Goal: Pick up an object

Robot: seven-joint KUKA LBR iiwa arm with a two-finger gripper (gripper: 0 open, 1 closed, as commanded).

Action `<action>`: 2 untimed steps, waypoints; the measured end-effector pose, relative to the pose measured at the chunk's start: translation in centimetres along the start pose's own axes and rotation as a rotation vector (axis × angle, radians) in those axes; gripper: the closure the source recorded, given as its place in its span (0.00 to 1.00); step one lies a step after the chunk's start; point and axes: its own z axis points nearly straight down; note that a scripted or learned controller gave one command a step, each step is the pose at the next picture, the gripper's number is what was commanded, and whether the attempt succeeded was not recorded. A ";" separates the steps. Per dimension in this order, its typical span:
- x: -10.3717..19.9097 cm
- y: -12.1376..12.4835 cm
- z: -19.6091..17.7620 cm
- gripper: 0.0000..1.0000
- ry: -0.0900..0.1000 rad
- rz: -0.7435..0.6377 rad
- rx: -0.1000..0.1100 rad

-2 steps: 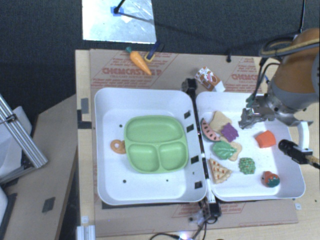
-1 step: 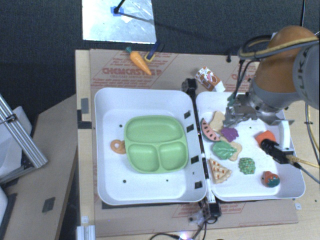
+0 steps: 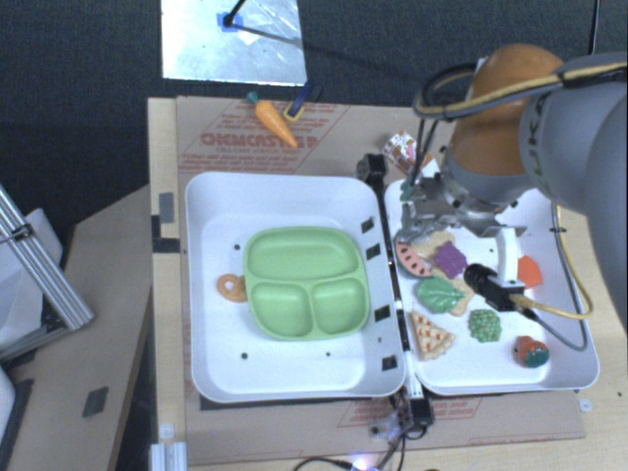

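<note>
My gripper [image 3: 420, 226] is low over the back left part of the right bin [image 3: 564, 366], the grey arm and its orange band reaching in from the right. Just below it lie a watermelon slice [image 3: 407, 259] and a purple bunch of grapes [image 3: 450, 260]. Nearer the front are a green leaf [image 3: 439, 291], a broccoli floret [image 3: 485, 326], a pizza slice [image 3: 430, 336] and a red and green fruit [image 3: 531, 352]. An orange piece [image 3: 530, 271] lies to the right. I see nothing lifted off the bin floor.
The left bin [image 3: 211, 361] holds a green divided plate [image 3: 305, 282] and a small orange pretzel ring [image 3: 232, 287]. Behind the bins, on the cardboard, lie a toy carrot [image 3: 275, 122] and a wrapped sweet [image 3: 402, 150]. A foil sheet [image 3: 232, 27] sits at the back.
</note>
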 end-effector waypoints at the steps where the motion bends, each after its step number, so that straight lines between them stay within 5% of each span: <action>1: -0.4 -0.2 -2.0 1.00 -0.002 0.004 -0.002; 2: -0.3 -1.1 -0.3 1.00 -0.002 0.008 0.001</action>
